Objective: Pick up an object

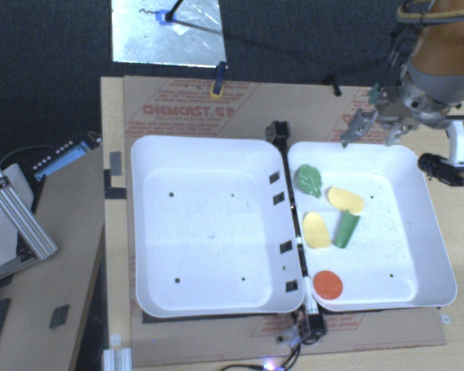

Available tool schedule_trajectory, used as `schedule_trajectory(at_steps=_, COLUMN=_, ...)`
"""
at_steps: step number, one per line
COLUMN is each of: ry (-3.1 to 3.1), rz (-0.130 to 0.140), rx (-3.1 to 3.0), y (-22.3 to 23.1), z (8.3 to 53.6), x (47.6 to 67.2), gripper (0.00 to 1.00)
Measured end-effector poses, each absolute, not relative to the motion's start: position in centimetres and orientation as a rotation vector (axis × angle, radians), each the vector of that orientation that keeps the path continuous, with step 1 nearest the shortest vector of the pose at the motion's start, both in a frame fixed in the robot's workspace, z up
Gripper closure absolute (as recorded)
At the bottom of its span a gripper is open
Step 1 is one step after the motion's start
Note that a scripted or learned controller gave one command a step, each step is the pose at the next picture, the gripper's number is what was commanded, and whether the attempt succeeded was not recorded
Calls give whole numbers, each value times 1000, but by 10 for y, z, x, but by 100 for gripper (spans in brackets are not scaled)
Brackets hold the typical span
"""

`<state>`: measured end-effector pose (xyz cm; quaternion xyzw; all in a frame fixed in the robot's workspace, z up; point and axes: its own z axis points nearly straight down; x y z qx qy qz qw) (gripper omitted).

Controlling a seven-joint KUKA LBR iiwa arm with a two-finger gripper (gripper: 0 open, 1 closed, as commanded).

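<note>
The right bin [417, 230] holds several small items: a green leafy piece [308, 180], a yellow oval piece [346, 200], a second yellow piece [316, 229], a green stick [346, 229] and an orange-red disc [328, 285]. My gripper [377, 129] hangs over the bin's far rim, above and to the right of the green leafy piece. Its two fingers stand apart, open, with nothing between them.
The left bin [209, 222] lies beside the right one, joined by a black hinge strip [290, 207]. A shiny metal sheet [168, 20] lies beyond the bench. A black part [441, 167] juts in at the right bin's far right corner.
</note>
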<state>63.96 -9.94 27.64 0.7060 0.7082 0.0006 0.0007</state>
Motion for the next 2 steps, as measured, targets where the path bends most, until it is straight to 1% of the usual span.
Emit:
schedule_trajectory(at_steps=1, ry=2225, rz=6, rx=2212, y=-99, z=288, x=641, gripper=100)
schedule_trajectory(at_steps=2, ry=2230, rz=22, rx=2198, y=-1, z=400, x=654, gripper=100)
